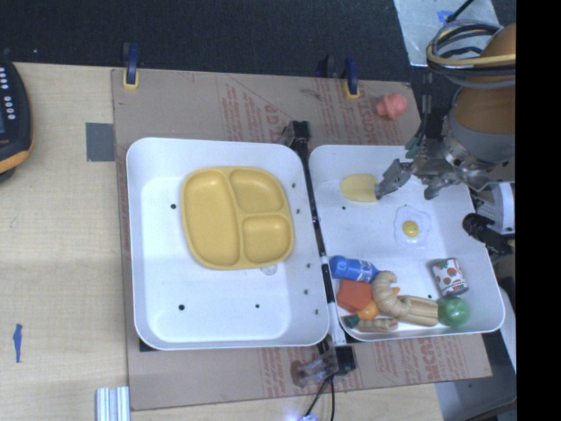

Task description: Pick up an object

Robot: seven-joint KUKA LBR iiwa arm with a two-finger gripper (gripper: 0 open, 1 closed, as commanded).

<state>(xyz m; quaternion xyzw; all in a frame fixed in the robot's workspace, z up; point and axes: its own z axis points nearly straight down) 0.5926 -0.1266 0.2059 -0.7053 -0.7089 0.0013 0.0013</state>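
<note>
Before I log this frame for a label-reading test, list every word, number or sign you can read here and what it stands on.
None reads clearly enough to quote.
Cardboard sheet under the bins: repeated red print, too blurred to read.
Small can in the right bin: red and white label, too small to read.
Blue bottle: no legible label.
Dark device at the left edge: rows of buttons, markings unreadable.

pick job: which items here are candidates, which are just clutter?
Candidates, in the right bin:
pale yellow piece beside the tool, fried egg, blue bottle, small can, green ball, orange block

Clutter:
yellow divided plate in the left bin, pink object outside both bins
</note>
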